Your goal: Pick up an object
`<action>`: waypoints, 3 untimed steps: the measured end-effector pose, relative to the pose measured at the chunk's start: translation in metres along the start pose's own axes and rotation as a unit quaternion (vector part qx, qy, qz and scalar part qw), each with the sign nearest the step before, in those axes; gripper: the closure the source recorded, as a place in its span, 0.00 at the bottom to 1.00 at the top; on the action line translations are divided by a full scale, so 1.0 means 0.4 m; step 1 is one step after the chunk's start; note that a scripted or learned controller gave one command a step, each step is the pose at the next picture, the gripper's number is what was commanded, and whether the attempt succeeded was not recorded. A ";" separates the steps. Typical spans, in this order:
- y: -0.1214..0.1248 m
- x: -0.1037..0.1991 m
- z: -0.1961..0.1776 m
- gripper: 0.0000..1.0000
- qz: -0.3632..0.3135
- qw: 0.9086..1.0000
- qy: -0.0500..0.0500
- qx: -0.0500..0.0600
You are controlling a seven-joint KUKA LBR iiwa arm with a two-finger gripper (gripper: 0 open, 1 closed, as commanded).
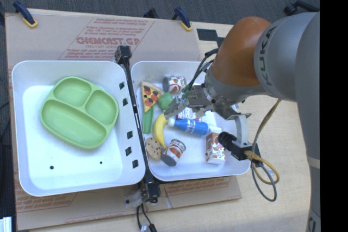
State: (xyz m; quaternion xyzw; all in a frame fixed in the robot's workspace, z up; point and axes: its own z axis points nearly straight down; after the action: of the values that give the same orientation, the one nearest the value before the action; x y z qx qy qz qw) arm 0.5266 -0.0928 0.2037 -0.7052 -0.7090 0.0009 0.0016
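The right bin (190,171) holds several toy foods. A pizza slice (150,95) lies at its left, with a green vegetable (148,120), a banana (159,129) and a cookie (153,148) below it. A can (173,152) lies near the front and another can (175,84) at the back. A blue bottle (191,126) lies in the middle, and a small carton (215,149) stands to its right. My gripper (186,104) hangs low over the bin's middle, just above the blue bottle and beside a small green piece (165,100).
The left bin (32,171) holds a green divided plate (80,111). A black divider with clips (130,117) runs between the bins. The arm's orange band (239,51) and grey body cover the right bin's far right side. A cable (263,168) loops off the front right corner.
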 end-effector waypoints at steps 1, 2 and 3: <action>0.106 -0.061 0.267 0.00 -0.001 1.000 -0.001 -0.005; 0.109 -0.067 0.238 1.00 -0.002 1.000 -0.005 -0.008; 0.074 -0.125 0.027 1.00 0.001 1.000 0.000 -0.001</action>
State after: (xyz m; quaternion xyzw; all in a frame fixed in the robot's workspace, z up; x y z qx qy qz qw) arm 0.5563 -0.1425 0.1928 -0.7060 -0.7082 0.0002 0.0002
